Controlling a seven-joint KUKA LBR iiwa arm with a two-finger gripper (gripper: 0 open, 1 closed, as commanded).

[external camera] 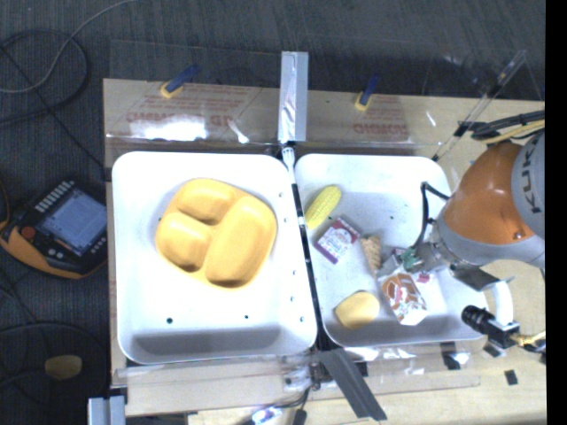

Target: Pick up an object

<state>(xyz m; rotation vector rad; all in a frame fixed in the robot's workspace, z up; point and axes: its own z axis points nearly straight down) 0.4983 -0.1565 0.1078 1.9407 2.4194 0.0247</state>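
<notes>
Hand [416, 260] low in the right bin [390, 168], grip unclear; red-and-white packet [404, 296], corn [322, 204] and pouch [337, 240] nearby.

We count two white bins: the left bin [133, 264] and the right bin [390, 168]. One large yellow moulded piece [215, 231] lies in the left bin. In the right bin we see one corn cob [322, 204], two printed packets [337, 240] [403, 297], one small yellow lump [356, 308] and one tan cone-like piece [372, 251].
</notes>
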